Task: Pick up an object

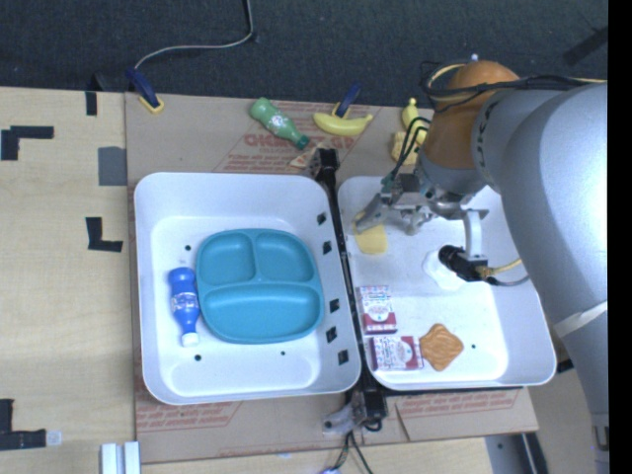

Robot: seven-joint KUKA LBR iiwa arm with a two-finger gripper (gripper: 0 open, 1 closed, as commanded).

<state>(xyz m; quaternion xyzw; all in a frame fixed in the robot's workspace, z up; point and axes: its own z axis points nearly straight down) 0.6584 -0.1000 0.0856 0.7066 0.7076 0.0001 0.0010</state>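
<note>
1. Tool (pixel 383 212) down in the right bin (pixel 513 363), near its upper left corner, just above a small pale yellow block (pixel 372 240). Block just below and slightly left of the fingertips, apparently touching or nearly so; not seen between the fingers.
2. Fingers a tangle of grey metal and cables from this angle; cannot tell whether spread or pressed together.
3. Rest of the right bin: two small red-and-white packets (pixel 377 309), one above the other along the left wall, and an orange-brown cookie-like piece (pixel 441 347) beside the lower packet, all well apart from the tool. White object (pixel 441 268) under a black fitting near the bin's middle, too blurred to name.
4. Left bin (pixel 158 205): blue divided plate (pixel 260 285) in the middle, blue bottle (pixel 183 304) just beside its left edge.
5. On the cardboard behind the bins: green bottle (pixel 277 122), yellow banana (pixel 342 122), another yellow item (pixel 410 131) half hidden by the arm (pixel 553 186).
6. Upper right part of the right bin covered by the grey arm and its orange band; arm cut off at the right side of the view.
7. Yellow block roughly squarish, long axis hard to make out; slightly wider than tall here, lying flat, edges a little askew to the bin wall. Blue bottle upright in the view, cap toward the near edge. Green bottle slanted, running from upper left to lower right.
</note>
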